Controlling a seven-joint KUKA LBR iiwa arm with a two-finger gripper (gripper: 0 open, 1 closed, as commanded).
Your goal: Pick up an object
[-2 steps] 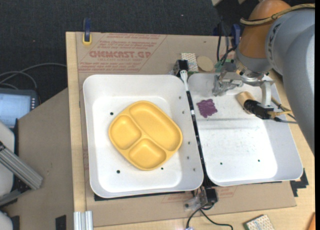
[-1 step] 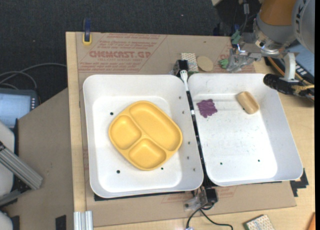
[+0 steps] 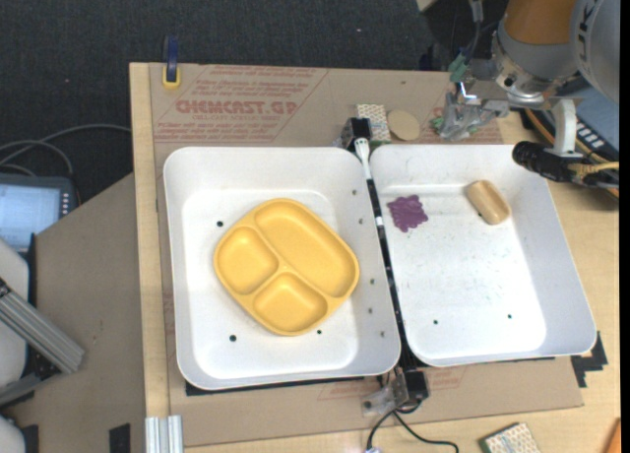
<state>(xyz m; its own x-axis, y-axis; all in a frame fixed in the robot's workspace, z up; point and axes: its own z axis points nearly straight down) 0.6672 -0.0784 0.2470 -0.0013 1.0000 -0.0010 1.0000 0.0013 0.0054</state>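
Behind the right bin [image 3: 551,333] I see my gripper [image 3: 465,118] above the bench; I cannot tell its state. Inside this bin lie a tan cylinder [image 3: 486,201] and a purple piece [image 3: 407,212]. The left bin [image 3: 187,244] holds a yellow divided plate [image 3: 284,265].

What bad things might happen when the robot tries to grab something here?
1. The brown block looks rounded and lies close to the right bin's far wall, so it may roll or slip away from the pincer.
2. The purple thing looks flat and small, so a grab may well come up with nothing.
3. The yellow tray is wide and may not fit the pincer unless caught by its rim.
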